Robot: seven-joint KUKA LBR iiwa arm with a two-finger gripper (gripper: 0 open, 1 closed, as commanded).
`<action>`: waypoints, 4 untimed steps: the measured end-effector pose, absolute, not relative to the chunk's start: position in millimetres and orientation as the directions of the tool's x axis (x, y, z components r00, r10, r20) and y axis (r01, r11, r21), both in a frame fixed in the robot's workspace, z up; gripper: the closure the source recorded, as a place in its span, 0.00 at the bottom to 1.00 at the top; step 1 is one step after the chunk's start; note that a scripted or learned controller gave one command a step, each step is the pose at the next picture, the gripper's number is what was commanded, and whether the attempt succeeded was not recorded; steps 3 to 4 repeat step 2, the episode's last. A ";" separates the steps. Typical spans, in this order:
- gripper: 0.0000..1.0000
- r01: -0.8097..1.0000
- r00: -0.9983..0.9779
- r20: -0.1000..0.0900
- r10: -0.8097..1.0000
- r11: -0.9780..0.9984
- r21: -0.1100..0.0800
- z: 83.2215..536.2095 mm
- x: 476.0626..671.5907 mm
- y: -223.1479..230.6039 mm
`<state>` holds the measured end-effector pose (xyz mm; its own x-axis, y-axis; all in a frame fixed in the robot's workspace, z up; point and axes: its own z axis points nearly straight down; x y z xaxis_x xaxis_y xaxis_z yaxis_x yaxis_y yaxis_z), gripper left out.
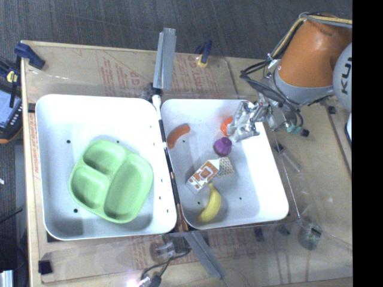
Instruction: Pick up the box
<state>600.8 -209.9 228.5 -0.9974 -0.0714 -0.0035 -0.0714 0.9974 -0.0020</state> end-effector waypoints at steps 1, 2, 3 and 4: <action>1.00 -0.382 -0.924 0.001 -0.382 0.924 0.000 240.7 586.9 -175.0; 1.00 -0.564 -0.826 0.000 -0.564 0.826 0.000 209.1 569.9 -209.4; 1.00 -0.564 -0.826 0.000 -0.564 0.826 0.000 209.1 569.9 -209.4; 1.00 -0.564 -0.826 0.000 -0.564 0.826 0.000 209.1 569.9 -209.4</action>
